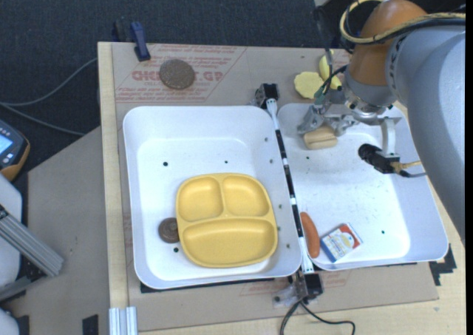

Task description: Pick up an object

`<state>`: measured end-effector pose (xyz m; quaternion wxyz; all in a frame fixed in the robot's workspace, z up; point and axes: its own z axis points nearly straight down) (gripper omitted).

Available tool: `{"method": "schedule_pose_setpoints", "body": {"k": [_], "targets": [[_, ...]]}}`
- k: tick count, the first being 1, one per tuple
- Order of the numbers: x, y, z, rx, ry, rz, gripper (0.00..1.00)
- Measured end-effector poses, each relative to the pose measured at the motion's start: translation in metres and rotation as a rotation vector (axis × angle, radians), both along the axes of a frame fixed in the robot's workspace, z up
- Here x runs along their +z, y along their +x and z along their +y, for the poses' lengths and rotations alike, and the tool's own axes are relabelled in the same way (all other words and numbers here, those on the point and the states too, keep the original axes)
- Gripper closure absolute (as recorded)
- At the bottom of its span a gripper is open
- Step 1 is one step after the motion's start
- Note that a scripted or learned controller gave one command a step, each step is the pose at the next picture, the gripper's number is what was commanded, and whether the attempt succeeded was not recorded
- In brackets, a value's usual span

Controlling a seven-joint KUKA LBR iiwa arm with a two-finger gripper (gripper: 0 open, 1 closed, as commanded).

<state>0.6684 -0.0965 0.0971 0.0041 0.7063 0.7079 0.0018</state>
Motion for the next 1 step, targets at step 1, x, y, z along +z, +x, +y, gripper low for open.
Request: {"method": "schedule_pose_setpoints", "body": {"k": [1], "targets": [[0.0937, -0.0493, 0.0752, 0.005, 0.007, 0.004, 1.0]]}}
